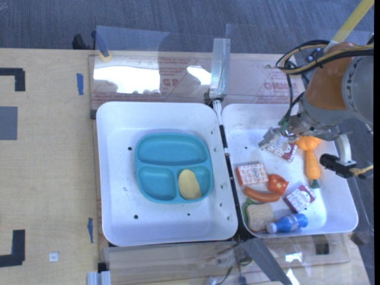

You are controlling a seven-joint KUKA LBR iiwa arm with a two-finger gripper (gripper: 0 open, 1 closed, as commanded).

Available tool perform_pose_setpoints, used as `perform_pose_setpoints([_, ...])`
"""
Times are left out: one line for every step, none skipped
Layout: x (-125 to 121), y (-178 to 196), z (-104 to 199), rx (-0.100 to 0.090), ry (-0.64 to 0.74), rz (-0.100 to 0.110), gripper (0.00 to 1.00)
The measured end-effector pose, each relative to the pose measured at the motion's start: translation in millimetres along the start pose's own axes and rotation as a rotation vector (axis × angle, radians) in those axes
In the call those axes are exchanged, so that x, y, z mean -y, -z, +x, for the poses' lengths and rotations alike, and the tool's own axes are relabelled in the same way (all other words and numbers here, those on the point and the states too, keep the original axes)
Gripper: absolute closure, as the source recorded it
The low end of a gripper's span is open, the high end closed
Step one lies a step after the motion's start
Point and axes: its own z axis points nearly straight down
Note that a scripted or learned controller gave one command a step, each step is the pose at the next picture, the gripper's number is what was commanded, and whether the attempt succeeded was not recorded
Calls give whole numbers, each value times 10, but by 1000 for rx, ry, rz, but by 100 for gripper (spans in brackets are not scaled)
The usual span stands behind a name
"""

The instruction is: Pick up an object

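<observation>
On the bench [47, 177], two shallow white bins are set side by side, their inner rims touching along a dark seam.

Left bin [113, 159]: a blue divided tray [169, 153] is placed near the centre, with bare white floor left on all sides, widest toward 9 o'clock and 6 o'clock. A yellow potato-shaped item [189, 184] is held in the tray's compartment at 5 o'clock; the other two compartments are seen bare.

Right bin [344, 212]: the objects are crowded in the half toward 6 o'clock.
- A small printed packet [281, 148], lying at 12 o'clock of the cluster, just under the gripper.
- An orange carrot [311, 156], at 3 o'clock of that packet, pointing toward 6 o'clock.
- A red-and-white box [252, 173], near the seam.
- A red pepper-like piece [277, 184] and a red sausage [260, 195], touching, just below the box.
- A purple-edged packet [299, 198], near the rim at 3 o'clock.
- A slice of bread [257, 217] and a blue bottle [288, 223], side by side along the rim at 6 o'clock.

Open floor is left in the right bin's corner at 11 o'clock.

Arm: entered from 3 o'clock, its orange band [326, 85] above the bin's far rim. The gripper [279, 136] is lowered over the printed packet; whether its pincer is open or closed cannot be told, and nothing is seen held between its parts.
</observation>
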Motion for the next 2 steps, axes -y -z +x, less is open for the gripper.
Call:
perform_pose_setpoints([-32,134,-9,4,0,-10,100])
perform_pose_setpoints([21,-84,338,-9,45,16,100])
